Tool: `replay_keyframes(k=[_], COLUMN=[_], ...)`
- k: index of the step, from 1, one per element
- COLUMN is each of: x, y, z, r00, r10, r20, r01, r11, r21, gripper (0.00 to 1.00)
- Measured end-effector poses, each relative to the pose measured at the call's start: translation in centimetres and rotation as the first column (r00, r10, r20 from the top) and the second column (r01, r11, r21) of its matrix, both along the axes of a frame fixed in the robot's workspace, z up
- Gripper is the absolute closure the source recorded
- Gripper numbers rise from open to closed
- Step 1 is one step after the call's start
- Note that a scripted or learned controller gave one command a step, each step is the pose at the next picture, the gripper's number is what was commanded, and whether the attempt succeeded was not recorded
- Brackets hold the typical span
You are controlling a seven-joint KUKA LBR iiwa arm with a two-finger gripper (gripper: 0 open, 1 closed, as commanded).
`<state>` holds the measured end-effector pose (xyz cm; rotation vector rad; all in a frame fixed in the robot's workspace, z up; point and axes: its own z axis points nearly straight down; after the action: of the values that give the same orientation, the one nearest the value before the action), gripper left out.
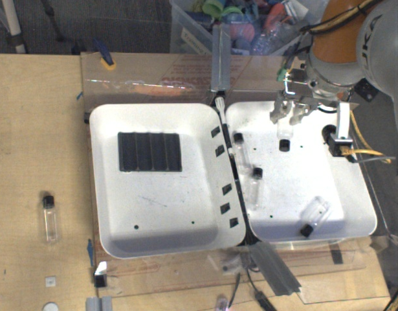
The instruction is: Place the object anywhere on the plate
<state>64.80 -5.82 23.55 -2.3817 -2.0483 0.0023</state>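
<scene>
Tool (288, 113) hangs over the right bin (354, 193), toward its 12 o'clock edge, fingers a narrow gap apart with nothing between them. Just under it, at 6 o'clock of the fingertips, is a small black cap (284, 145); whether a clear vial body is attached there is too faint to tell.

Likely task things are clear vials with black caps: one (313, 216) at the bin's 5 o'clock corner, long axis running diagonal, cap end pointing to about 7 o'clock, clear end to 1 o'clock. Two more, (240, 144) and (256, 180), lie along the 9 o'clock wall, long axes roughly 12-to-6.

Plate: the dark ribbed slab (150, 151) in the left bin (108, 193), at its 10 o'clock part, is my guess.

Risks, as I judge them: clear glass on white is hard to locate, so the fingers could shut beside it; round vials roll or skid when nudged; ones touching the wall leave no room for a finger; the divider (228, 167) between bins could snag a low carry.

A stray vial (50, 218) lies on the table, at far 9 o'clock.
</scene>
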Motion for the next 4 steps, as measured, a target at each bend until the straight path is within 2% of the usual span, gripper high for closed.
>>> replay_keyframes(k=[1, 2, 3, 4], x=[0.1, 1.1, -5.8, -4.0], y=[6.1, 9.2, 18.6, 24.1], z=[-2.1, 6.5, -12.0, -14.1], r00=[0.892, 0.604, 0.716, 0.341], r10=[-0.453, -0.797, -0.698, -0.940], r20=[-0.002, 0.001, -0.002, 0.000], r01=[0.453, 0.797, 0.698, 0.940], r11=[0.892, 0.604, 0.716, 0.341], r21=[-0.001, 0.000, -0.001, 0.002], gripper=[1.00, 1.00, 1.00, 1.00])
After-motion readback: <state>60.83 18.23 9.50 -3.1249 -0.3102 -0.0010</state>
